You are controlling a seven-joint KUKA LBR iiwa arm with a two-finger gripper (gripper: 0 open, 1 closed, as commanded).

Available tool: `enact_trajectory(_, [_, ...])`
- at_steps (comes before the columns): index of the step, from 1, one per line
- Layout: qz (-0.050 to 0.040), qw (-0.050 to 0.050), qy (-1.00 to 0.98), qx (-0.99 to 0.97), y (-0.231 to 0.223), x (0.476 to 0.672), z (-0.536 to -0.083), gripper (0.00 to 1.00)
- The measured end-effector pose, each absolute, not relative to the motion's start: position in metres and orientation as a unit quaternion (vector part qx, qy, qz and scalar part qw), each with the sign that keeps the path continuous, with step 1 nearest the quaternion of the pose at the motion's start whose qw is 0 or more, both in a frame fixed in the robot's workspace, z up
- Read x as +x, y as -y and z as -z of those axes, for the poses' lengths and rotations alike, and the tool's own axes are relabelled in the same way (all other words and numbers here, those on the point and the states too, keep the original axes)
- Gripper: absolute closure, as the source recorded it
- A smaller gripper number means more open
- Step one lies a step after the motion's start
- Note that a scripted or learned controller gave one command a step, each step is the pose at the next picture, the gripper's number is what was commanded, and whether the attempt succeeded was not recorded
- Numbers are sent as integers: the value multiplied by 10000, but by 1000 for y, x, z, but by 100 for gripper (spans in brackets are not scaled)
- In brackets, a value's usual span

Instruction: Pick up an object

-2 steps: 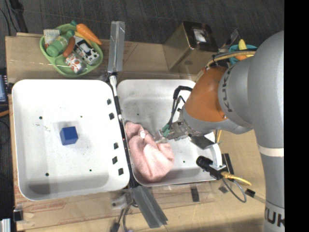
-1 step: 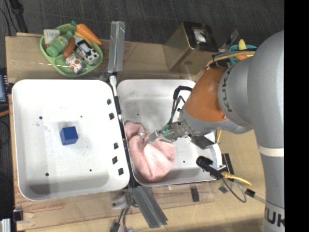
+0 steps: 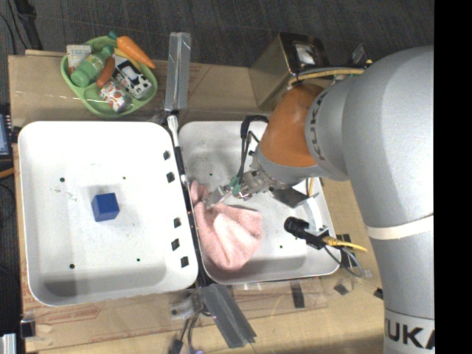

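The pincer [image 3: 221, 195] is low in the right bin [image 3: 221, 135], at the upper edge of a pink cloth [image 3: 230, 233]. Its tip is at or just above the fabric, and the slanted view does not show which. Whether it is released or clenched cannot be told, and nothing can be seen grasped in it. The pink cloth lies crumpled in the near left part of the right bin, against the wall it shares with the left bin [image 3: 44, 153]. A blue cube [image 3: 105, 206] sits alone in the left bin, well apart from the pincer. On the surface [image 3: 221, 76] beyond the left bin stands a green bowl [image 3: 74, 83] of toy food, with an orange carrot [image 3: 133, 49] on top.
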State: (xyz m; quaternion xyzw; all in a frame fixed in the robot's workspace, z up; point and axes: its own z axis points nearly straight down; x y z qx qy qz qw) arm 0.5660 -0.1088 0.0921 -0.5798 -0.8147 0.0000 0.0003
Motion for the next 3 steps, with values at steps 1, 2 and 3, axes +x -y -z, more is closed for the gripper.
enact_trajectory(1, [2, 4, 8241, -5665, 135, 505, -93, 0])
enact_trajectory(2, [8, 5, 8255, -5644, 134, 506, -103, 100])
enact_trajectory(3, [3, 3, 8111, -5849, 77, 551, -192, 100])
